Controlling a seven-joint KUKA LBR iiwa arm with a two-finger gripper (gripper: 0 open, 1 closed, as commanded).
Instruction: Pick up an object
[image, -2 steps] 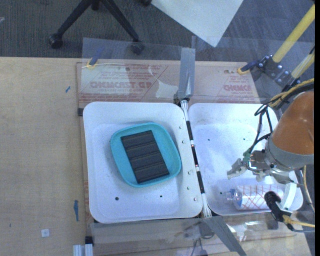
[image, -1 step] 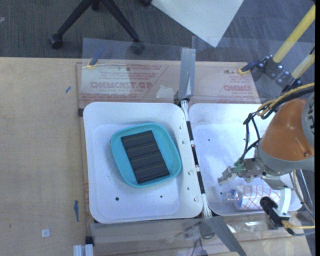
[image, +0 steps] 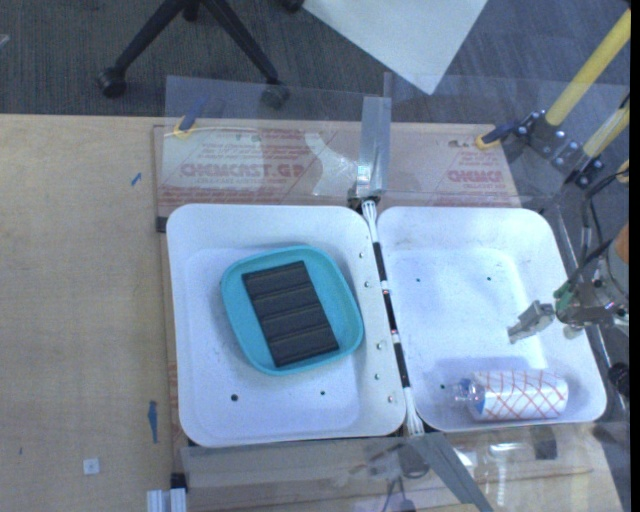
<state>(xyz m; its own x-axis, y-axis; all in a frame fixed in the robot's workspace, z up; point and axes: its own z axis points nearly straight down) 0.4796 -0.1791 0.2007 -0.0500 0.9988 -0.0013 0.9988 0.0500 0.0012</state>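
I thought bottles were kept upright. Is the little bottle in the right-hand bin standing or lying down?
Lying down. The bottle rests on its side along the near edge of the right bin, its blue cap end pointing toward the left bin.

Faint red lettering on the clear sheet (image: 262, 170) taped flat behind the left bin (image: 190, 300): I read roughly "CHEMCAST GP", last letters uncertain. Second patch of the same red print behind the right bin (image: 480, 235), on another clear sheet (image: 470, 176), too washed out to read. Bottle (image: 515, 393) in the right bin: red lattice pattern, no legible words.
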